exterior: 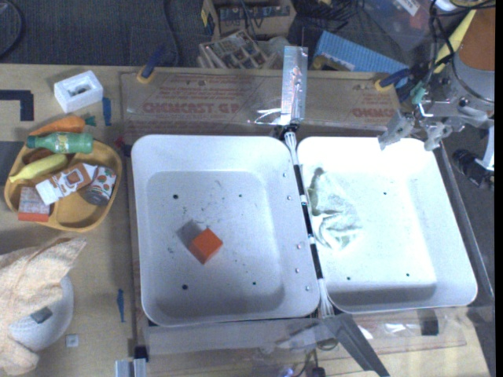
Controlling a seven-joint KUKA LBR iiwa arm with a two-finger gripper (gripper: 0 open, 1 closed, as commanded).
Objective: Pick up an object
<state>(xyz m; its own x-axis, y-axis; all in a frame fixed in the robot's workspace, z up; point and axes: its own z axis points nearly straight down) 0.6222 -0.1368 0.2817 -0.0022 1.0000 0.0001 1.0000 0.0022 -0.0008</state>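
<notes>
Nothing is picked yet: the gripper hangs released and bare over the right bin's far corner, the cloth lies inside (orange block sits left).

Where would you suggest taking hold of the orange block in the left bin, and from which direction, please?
Probably from straight above. The orange block lies alone on the flat floor of the left bin, well away from the walls, turned cornerwise to them. I would turn the jaws to match that diagonal and close them on two opposite flat side faces. The gripper now hangs over the right bin's far corner.
</notes>
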